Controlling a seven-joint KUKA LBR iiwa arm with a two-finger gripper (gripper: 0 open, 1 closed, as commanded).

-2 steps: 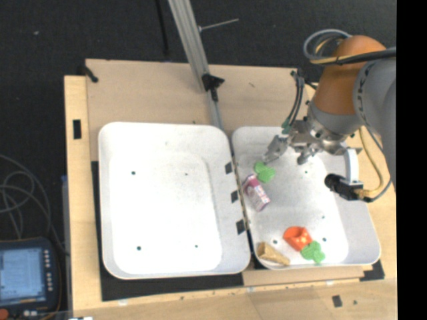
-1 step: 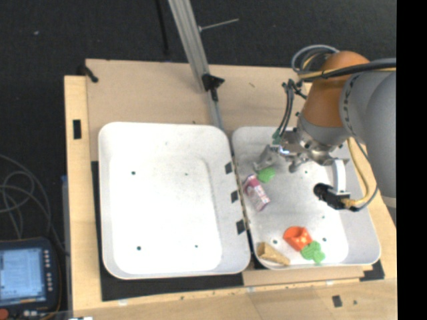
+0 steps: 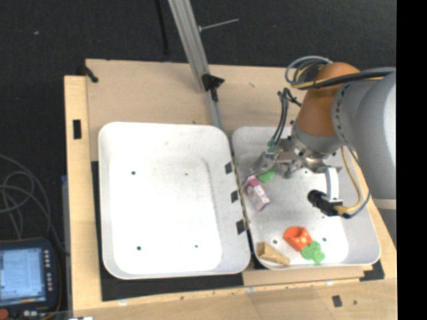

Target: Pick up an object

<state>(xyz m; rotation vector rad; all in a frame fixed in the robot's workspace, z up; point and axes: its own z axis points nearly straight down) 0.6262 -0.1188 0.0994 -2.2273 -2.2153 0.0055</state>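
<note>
My gripper hangs low over the upper left part of the right bin, below the orange-banded wrist. A small green object lies right at its tip, partly covered by it; whether it is held cannot be made out. A pink and purple packet rests just below and left of that, near the bin's left wall. At the bin's front lie an orange-red object, a green lumpy object touching it, and a tan wedge.
The left bin sits beside the right one, their walls meeting at the middle. A slanted metal pole rises behind the bins. Black cabling and a connector hang from the arm over the right bin.
</note>
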